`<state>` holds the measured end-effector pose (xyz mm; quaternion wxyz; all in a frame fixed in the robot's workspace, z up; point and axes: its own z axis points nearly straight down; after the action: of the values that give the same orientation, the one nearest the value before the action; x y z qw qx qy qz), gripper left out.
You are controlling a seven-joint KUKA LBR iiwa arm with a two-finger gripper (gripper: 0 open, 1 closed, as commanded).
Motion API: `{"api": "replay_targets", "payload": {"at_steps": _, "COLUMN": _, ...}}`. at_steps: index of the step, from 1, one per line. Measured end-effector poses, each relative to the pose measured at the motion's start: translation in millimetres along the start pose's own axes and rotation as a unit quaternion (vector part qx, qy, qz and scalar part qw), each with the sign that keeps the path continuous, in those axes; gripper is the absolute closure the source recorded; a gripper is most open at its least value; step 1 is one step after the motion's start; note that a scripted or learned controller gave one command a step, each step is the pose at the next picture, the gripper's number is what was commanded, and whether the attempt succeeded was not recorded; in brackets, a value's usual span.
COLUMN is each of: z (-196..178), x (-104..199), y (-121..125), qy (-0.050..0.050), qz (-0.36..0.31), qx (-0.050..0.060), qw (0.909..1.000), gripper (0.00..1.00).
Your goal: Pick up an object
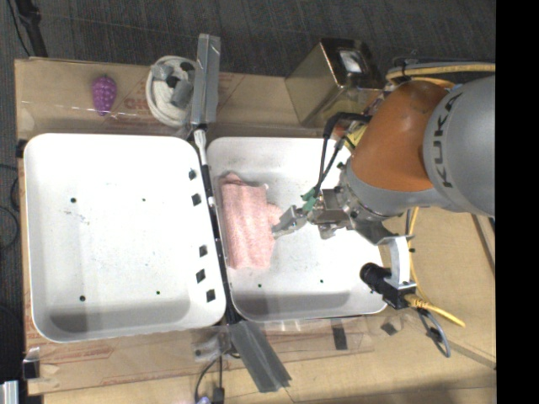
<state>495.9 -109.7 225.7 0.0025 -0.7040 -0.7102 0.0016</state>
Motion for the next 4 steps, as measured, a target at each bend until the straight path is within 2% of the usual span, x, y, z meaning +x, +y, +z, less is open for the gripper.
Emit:
{"api": "replay_targets", "payload": {"at_steps": 1, "z": 78.5, "x": -3.6, "y": 44.4, "qy": 0.0, "qz": -0.028, "qx": 0.0, "qw": 0.9996, "gripper": 0.0}}
{"api": "replay_targets", "payload": {"at_steps": 2, "z": 131.9, "x": 11.4, "y": 106.7, "qy": -0.001, "qz": -0.025, "qx": -0.003, "qw": 0.9997, "gripper": 0.0}}
{"api": "replay_targets", "payload": {"at_steps": 4, "z": 131.9, "x": 11.2, "y": 106.6, "qy": -0.001, "qz": -0.025, "qx": -0.003, "qw": 0.9997, "gripper": 0.0}}
